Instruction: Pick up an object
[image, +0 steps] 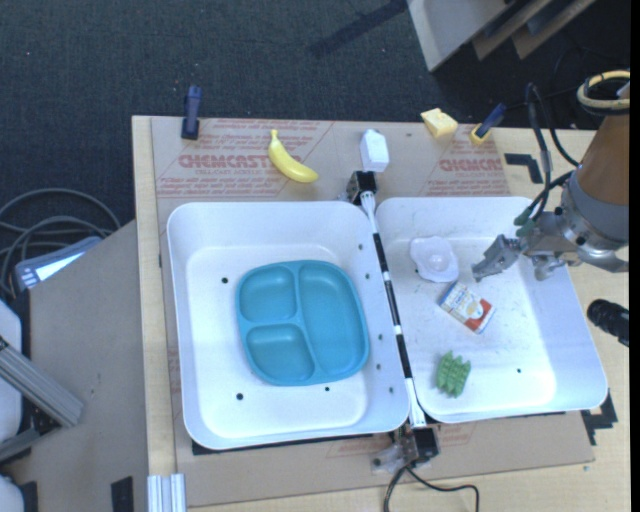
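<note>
Over the right white bin (560, 385), near its upper right, hangs my gripper (516, 263); it is open, its two grey fingers spread, and nothing lies between them. One fingertip (491, 264) points toward a small white, red and blue packet (467, 306), which lies just below and to the left of it. A pale round lid-like piece (436, 258) rests to the gripper's left. A green knobbly object (452, 373) sits near the bin's front. The left bin (200, 260) bears a blue divided plate (300, 321).
Behind the bins on the cardboard lie a yellow banana (290, 160), a white block (374, 150), a yellow chunk (437, 122) and two blue clips (191, 110). The ridge between the bins (388, 300) runs front to back. Cables (40, 215) lie on the floor at the left.
</note>
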